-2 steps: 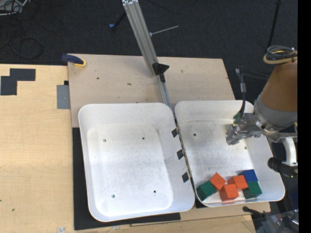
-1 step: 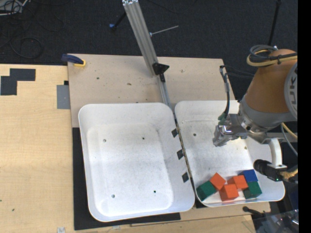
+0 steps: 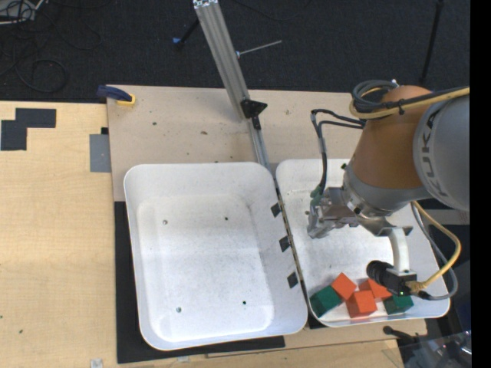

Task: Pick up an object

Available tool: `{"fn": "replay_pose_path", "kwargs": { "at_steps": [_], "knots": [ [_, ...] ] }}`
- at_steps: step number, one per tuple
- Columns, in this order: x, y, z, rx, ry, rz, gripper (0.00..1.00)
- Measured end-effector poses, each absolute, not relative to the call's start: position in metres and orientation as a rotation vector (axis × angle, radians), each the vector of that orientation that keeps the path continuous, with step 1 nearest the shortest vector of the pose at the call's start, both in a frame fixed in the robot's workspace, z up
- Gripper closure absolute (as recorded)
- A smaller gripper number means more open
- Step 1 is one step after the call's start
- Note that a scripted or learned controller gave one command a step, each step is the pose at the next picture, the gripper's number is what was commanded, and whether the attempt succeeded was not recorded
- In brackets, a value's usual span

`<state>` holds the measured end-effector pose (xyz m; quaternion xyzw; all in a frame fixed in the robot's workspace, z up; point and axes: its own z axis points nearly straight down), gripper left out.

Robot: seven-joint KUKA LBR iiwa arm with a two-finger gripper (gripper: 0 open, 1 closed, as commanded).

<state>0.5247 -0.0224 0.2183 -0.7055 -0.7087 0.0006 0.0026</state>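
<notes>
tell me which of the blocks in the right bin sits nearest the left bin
The green block at the left end of the cluster; the orange blocks and the other green block lie farther right.

Both bins white: left bin speckled with dark dots, right bin plainer. Blocks in the right bin: three orange, two green. My arm grey with an orange band. Bench tan; floor black.
</notes>
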Motion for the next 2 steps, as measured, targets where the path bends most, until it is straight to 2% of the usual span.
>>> {"fn": "replay_pose_path", "kwargs": {
  "at_steps": [1, 2],
  "knots": [
    [0.520, 0.031, 0.212, -2.213, -2.222, 0.002, 1.00],
    [0.506, 0.077, 0.209, -2.213, -2.222, 0.005, 1.00]
  ]
}}
